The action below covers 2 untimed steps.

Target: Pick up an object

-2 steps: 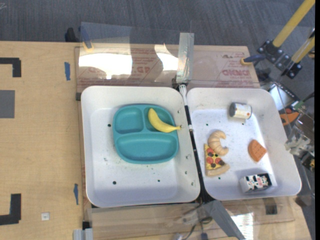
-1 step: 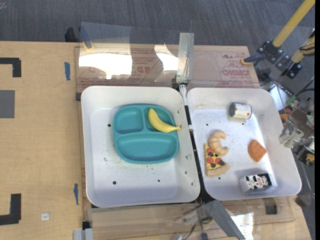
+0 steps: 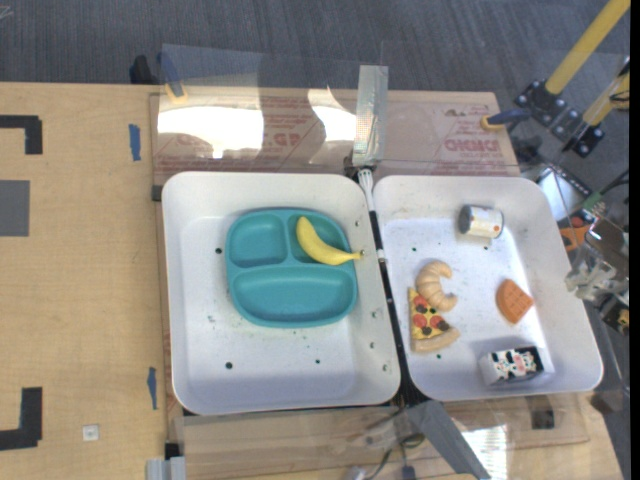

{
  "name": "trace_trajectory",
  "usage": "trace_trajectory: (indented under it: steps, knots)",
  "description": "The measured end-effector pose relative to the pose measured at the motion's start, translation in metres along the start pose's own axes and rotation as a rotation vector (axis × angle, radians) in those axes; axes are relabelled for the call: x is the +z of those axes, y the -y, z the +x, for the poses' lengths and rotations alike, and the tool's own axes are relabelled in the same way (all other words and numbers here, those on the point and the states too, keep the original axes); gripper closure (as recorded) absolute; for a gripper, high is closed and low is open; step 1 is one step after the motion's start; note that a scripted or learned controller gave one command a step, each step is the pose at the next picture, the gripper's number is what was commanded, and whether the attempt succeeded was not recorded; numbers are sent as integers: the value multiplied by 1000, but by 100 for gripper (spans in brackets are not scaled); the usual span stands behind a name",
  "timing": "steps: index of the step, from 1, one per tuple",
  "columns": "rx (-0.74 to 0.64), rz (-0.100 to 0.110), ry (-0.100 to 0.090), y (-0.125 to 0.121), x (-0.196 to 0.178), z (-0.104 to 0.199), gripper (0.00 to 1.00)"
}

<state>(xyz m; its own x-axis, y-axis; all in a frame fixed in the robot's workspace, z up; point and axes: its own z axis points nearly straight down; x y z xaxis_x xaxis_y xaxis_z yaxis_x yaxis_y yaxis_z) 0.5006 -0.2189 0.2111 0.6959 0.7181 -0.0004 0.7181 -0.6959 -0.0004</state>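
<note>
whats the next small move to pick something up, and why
Probably swing in over the right bin and stop above the croissant. Nothing is held yet, and that bin lies on the arm's side. The croissant touches the pizza slice, so the orange piece, lying apart, may be easier.

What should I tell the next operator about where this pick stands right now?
Pincer: parked at the right edge, outside the right bin; finger state unreadable from this camera.
Left bin: teal divided plate with a banana lying in its upper right compartment.
Right bin: small white can on its side near the back, croissant touching a pizza slice, orange piece apart to their right, black-and-white carton at the front.
Done: nothing lifted; every object rests in a bin.
Left: choose one object, grasp it, lift it.
</note>
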Motion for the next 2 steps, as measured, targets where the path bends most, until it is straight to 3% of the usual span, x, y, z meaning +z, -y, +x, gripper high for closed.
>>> trace_trajectory:
  steps: [1, 2]
  knots:
    - [-51, -1, 1, -20, 0, 19, 100]
    - [-69, -1, 1, -22, 5, 25, 100]
